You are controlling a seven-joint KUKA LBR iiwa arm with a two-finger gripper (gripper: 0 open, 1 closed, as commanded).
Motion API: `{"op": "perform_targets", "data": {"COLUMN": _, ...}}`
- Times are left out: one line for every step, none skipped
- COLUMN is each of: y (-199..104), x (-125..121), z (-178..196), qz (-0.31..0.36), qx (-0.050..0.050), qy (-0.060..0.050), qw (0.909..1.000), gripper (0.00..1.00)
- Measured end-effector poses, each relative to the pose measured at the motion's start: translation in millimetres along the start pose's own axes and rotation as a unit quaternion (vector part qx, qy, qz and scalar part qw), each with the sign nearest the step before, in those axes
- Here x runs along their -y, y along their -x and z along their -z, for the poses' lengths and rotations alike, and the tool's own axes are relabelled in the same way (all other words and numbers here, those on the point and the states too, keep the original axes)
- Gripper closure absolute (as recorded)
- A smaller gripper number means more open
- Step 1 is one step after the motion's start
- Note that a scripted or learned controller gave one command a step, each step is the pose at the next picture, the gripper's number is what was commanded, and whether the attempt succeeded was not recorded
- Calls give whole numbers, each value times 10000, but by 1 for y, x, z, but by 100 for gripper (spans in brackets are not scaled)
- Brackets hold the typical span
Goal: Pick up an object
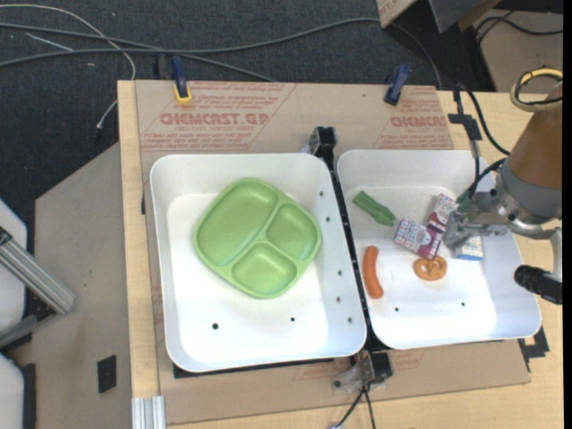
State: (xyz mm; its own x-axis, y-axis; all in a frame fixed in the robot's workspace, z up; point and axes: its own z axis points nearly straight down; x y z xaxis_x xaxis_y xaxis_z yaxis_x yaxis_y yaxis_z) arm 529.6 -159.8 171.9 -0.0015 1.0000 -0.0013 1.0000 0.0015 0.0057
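Whether the fingers are wide or narrow I cannot tell; the gripper (461,231), low among the crowded small packets (420,232) and pretzel (431,268) in the right bin (500,315), may nudge them aside or catch two.

There are two white bins: one left bin (170,239) in the middle of the frame and one right bin (500,315) on the right side. In the left bin lies one green divided plate (257,237) with three compartments. In the right bin I count one green piece (373,207), one orange sausage (373,272), one orange pretzel-like ring (431,269), and one small patterned box (410,233). Near the arm there are more small packets (441,213); their exact number I cannot tell. At the upper edge of the bench are two blue clamps (181,84).
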Motion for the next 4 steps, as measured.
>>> {"op": "perform_targets", "data": {"y": 0, "x": -1, "z": 53, "qz": 0, "qx": 0, "qy": -8, "qw": 10000, "gripper": 100}}
{"op": "perform_targets", "data": {"y": -53, "x": 6, "z": 45, "qz": 5, "qx": -19, "qy": -43, "qw": 10000, "gripper": 100}}
{"op": "perform_targets", "data": {"y": -114, "x": 8, "z": 41, "qz": 12, "qx": -18, "qy": -45, "qw": 10000, "gripper": 100}}
{"op": "perform_targets", "data": {"y": -167, "x": 6, "z": 54, "qz": 12, "qx": -12, "qy": -20, "qw": 10000, "gripper": 100}}
